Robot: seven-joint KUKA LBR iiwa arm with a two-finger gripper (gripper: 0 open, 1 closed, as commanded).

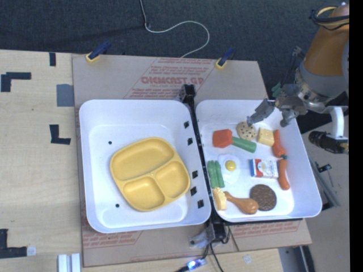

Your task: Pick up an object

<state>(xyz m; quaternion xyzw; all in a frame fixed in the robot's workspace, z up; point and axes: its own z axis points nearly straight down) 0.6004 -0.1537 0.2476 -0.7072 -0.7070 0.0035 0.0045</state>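
Note:
The right bin (300, 197) holds several toy foods: a cookie (245, 130), a cheese cube (265, 136), a red piece (222, 137), a green bean (243, 145), a fried egg (229, 167), a milk carton (264, 168), two sausages (278, 142), a brown patty (264, 197), a chicken drumstick (241, 202) and a green strip (215, 173). My gripper (273, 113) hangs over the bin's far right corner, just above the cookie and cheese. Its two fingers stand apart, open, with nothing between them.
The left bin (93, 118) holds a yellow divided plate (148, 173). Both bins rest on cardboard (164, 78) held by clips. A white cable (170, 27) loops over the dark floor behind. The arm (329, 55) enters from the upper right.

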